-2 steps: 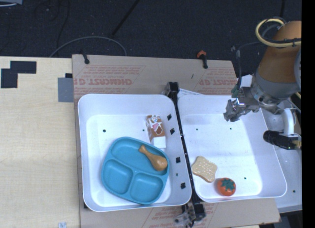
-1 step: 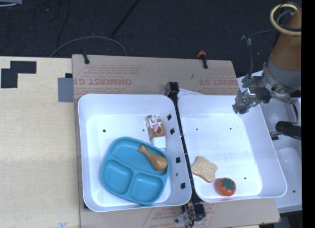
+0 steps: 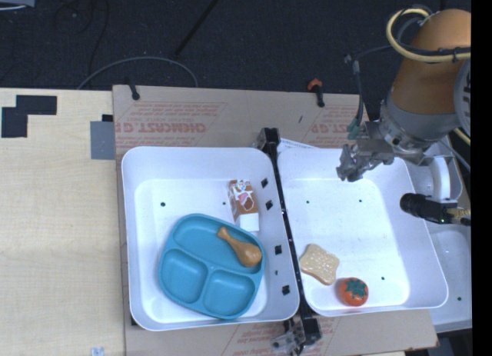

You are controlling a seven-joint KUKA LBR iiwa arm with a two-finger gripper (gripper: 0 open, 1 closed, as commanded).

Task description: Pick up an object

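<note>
The gripper (image 3: 352,168) hangs over the far rim of the right bin (image 3: 430,281), near its back left corner, and from this slant whether it is spread or closed cannot be told; nothing shows caught in it and it touches no object. Above it the grey arm with its orange band (image 3: 440,39) comes in from the right, cables looping at the top. Below the gripper, the right bin's floor lies bare across the middle and the far half, so there is open room there. Down at the near side sit two things: a slice of toast (image 3: 320,263) close to the divider between the bins, and just to its right a red tomato (image 3: 353,291), near the front wall. They lie close together but apart, both well away from the gripper. Across the divider, the left bin (image 3: 142,193) holds a blue divided plate (image 3: 192,274) filling its near half, with a chicken drumstick (image 3: 240,246) lying tilted on the plate's upper section. A small brown and white packet (image 3: 244,199) stands just behind the plate, close to the divider wall. The left bin's far left stretch is bare white floor.
</note>
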